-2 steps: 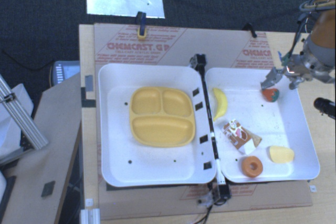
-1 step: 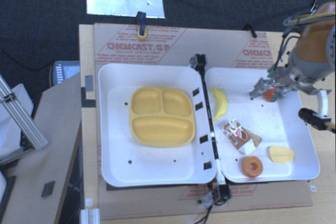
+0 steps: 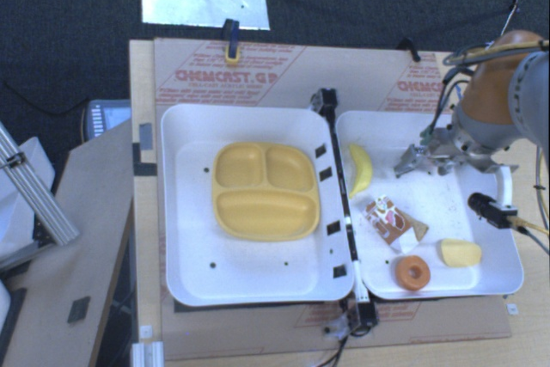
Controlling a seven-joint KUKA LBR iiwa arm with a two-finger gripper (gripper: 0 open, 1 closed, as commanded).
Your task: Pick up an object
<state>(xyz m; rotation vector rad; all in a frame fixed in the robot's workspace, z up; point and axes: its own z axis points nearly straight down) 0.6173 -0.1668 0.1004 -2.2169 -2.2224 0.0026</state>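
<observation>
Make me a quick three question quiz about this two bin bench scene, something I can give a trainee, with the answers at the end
1. True or false: the yellow divided tray lies in the left bin.
2. Which item lies nearest the gripper? A) orange ring B) banana C) yellow wedge
3. Fill in: the brown and white packet lies in the ____ bin.

Key
1. True. The tray sits alone in the left bin.
2. B. The banana lies along the left side of the right bin, just left of the gripper.
3. Right. It lies between the banana and the orange ring.
</observation>
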